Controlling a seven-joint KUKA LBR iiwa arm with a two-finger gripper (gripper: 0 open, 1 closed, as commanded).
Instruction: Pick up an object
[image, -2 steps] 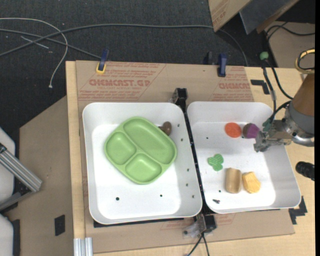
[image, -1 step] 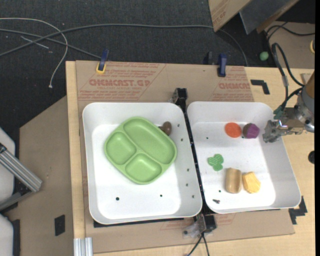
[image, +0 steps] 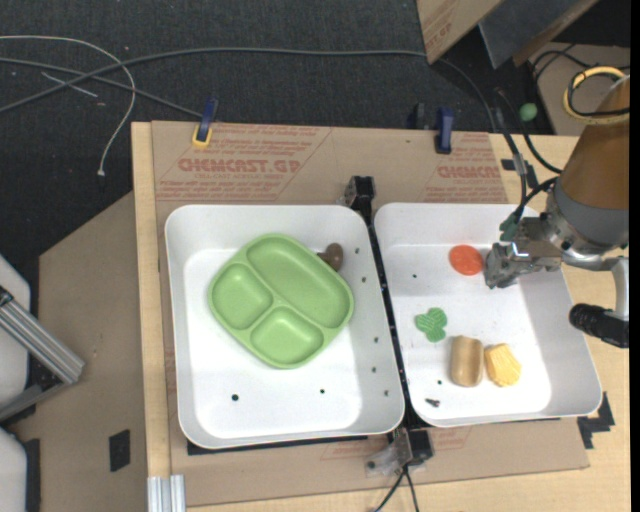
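1. Gripper (image: 497, 268) low in right bin (image: 560, 395), just right of orange disc (image: 465, 260); grip state unclear.
2. Green piece (image: 432, 324), brown roll (image: 465, 361), yellow item (image: 502, 365) nearer front.
3. Left bin (image: 200, 400): green tray (image: 281, 299), brown ball (image: 332, 256) at its edge.

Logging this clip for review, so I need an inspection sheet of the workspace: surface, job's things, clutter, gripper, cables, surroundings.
Surface: cardboard-topped bench bearing left bin and right bin, side by side.
Job's things: right bin holds orange disc, green leafy piece, tan cylinder, yellow piece; left bin holds green divided tray with a brown lump at its far edge.
Clutter: small dark speck in right bin.
Gripper: gripper over right bin, beside the orange disc; nothing seen held.
Cables: white cable on floor; black cables near arm.
Surroundings: dark carpet, blue clamps.
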